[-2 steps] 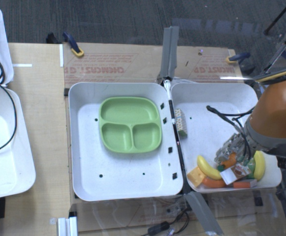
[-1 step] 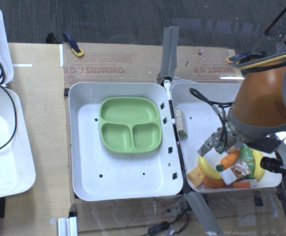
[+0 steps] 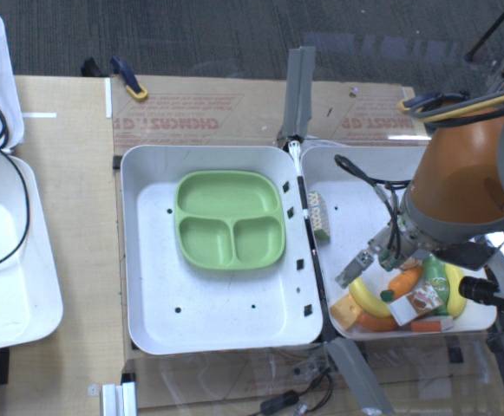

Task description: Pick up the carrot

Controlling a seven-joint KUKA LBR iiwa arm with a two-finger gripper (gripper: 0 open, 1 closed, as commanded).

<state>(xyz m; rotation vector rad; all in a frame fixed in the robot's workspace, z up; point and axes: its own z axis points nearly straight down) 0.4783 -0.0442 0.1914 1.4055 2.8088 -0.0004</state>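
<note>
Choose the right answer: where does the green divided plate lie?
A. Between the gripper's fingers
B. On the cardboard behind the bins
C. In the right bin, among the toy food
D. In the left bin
D: the green divided plate lies flat on the floor of the left bin, apart from the gripper over the right bin.

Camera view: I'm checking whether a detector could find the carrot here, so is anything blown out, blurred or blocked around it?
Camera view: sharp overall, evenly lit, with soft shadows; bright glare on the right white plastic bin's rim beside the orange-banded grey arm; that arm hides part of the bin; the small orange carrot lies among crowded toy food just under the end effector, partly overlapped.
</note>
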